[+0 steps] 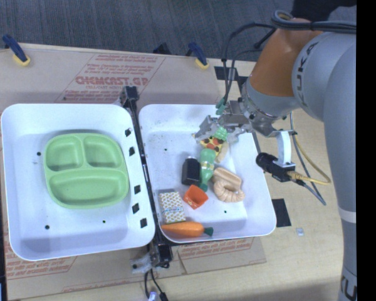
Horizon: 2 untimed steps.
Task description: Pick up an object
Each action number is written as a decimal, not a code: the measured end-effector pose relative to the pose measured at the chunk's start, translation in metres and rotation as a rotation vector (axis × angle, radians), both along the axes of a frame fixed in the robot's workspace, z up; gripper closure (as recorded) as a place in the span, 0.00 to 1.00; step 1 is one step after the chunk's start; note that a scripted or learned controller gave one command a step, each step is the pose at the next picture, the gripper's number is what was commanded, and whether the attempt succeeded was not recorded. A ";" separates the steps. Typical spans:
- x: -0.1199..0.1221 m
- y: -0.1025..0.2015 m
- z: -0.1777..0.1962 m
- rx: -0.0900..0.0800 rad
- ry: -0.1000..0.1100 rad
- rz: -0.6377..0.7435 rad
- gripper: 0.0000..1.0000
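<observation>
While the grey metal pincer (220,129) hangs near the right white plastic bin's (169,121) far edge, its grip cannot be told. A green bottle (207,163) lies just beneath.

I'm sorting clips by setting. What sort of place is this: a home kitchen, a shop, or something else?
Probably a robotics lab test bench, not a kitchen. A grey and orange robot arm reaches over two white bins, clamps pin the cardboard underlay, and the food, like the carrot, looks like toys.

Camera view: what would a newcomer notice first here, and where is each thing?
The green divided plate lies alone in the left bin. A cluster of small toys fills the right bin, with a carrot along its near edge. The end effector hangs over the cluster's far end.
</observation>
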<state>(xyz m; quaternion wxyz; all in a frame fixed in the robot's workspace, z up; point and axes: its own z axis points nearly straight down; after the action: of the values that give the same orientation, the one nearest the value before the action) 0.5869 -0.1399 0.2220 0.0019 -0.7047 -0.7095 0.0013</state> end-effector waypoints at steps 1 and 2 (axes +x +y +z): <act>-0.001 -0.014 -0.110 -0.009 -0.022 0.123 0.00; -0.001 -0.012 -0.101 -0.006 -0.018 0.130 1.00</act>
<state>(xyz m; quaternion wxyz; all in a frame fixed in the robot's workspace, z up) 0.5860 -0.1522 0.1214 -0.0067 -0.6570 -0.7539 -0.0028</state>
